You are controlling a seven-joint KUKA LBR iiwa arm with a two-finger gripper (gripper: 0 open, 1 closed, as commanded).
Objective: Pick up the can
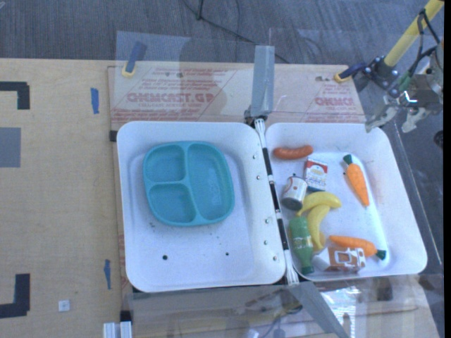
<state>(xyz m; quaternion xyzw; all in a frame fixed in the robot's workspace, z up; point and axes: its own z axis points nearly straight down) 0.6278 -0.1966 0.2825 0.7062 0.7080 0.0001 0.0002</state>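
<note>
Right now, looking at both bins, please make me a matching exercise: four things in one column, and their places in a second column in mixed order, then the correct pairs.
Things:
1. teal divided plate
2. can
3. sausage
4. green bottle

Places:
A. right bin, far end, near the divider
B. left bin
C. right bin, near end, beside the divider
D. right bin, just left of the bananas, lying tilted

Pairs: 1-B, 2-D, 3-A, 4-C
</note>
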